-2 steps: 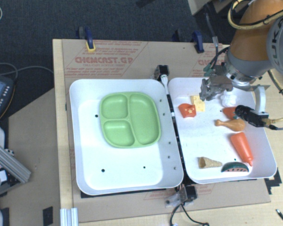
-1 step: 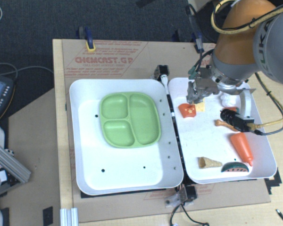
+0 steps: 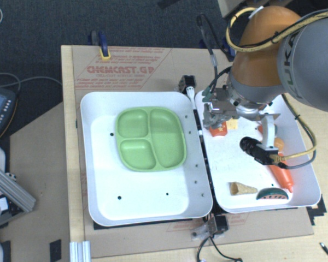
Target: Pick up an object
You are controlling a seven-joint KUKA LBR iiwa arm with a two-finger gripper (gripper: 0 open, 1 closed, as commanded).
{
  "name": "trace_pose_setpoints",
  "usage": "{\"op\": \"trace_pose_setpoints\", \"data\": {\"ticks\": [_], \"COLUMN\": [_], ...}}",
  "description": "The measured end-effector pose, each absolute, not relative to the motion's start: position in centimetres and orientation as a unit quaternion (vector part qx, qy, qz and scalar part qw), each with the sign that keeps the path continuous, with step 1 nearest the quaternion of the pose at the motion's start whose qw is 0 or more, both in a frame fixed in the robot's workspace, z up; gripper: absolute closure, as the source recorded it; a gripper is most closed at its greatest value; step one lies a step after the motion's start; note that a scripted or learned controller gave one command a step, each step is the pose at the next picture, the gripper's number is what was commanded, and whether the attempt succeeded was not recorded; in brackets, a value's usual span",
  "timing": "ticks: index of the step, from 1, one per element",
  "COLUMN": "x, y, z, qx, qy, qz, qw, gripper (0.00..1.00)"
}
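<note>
the grey two-finger gripper (image 3: 217,120) was lowered over a small red block (image 3: 219,129); finger state couldn't be told.

A robotics lab workspace, seen from above.
A grey and orange robot arm (image 3: 273,53) reaches over two white bins (image 3: 98,190) on a plywood bench (image 3: 71,91) printed with red lettering; loose cables (image 3: 208,31), clamps (image 3: 103,45) and dark carpet flooring (image 3: 44,15) surround it.
</note>
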State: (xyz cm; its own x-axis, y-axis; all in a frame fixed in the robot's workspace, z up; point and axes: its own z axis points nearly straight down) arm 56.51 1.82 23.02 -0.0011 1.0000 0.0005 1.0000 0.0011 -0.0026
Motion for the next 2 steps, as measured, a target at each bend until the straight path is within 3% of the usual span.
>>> {"op": "trace_pose_setpoints", "data": {"ticks": [1,2], "x": [54.8,54.4], "y": [6.7,8.6], "z": [23.5,22.8], "qx": [-0.707,-0.707], "qy": [-0.707,-0.708], "qz": [0.0008,0.0010], "qw": [0.002,0.001], "gripper": [1.00,1.00]}}
